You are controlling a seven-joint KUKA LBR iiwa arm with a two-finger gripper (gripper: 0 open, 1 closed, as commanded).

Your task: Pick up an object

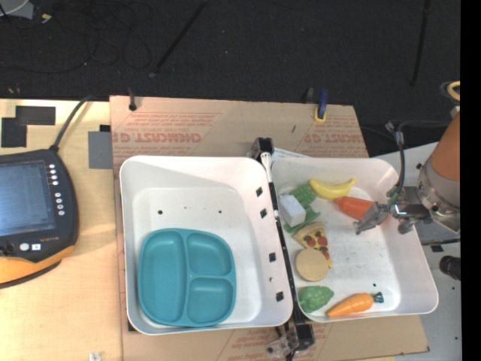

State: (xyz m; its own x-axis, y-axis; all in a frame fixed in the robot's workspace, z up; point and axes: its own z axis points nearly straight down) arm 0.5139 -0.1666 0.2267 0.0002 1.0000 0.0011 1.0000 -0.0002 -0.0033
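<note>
Toy foods lie scattered in the right bin (421, 295), in the lower right of the frame. A yellow banana (332, 188) sits near the bin's upper edge, with a green leafy piece (304, 195) just left of it and a pale block (291, 208) below that. An orange-red piece (355, 206) rests just beneath the banana, toward the middle of the bin. Lower down, a pizza slice (313, 238) lies beside the bin's left wall, touching or nearly touching a round tan cookie (312, 265) under it. At the bin's bottom edge a green leaf-shaped piece (316, 298) sits beside a carrot (352, 304) with its green top pointing right.

The end effector (373, 216) reaches in from the right side of the frame and hangs over the upper right part of this bin, its dark fingers pointing left toward the orange-red piece, close to it or touching it. Whether the fingers are spread or closed cannot be told from this angle, and nothing is seen between them.

The left bin (188, 179), in the middle of the frame, holds a teal divided plate (186, 277) in its lower half. Both bins rest on a cardboard sheet (225, 130) on the tabletop (60, 307). A control pendant (34, 205) with a dark screen lies at the left edge of the frame.
</note>
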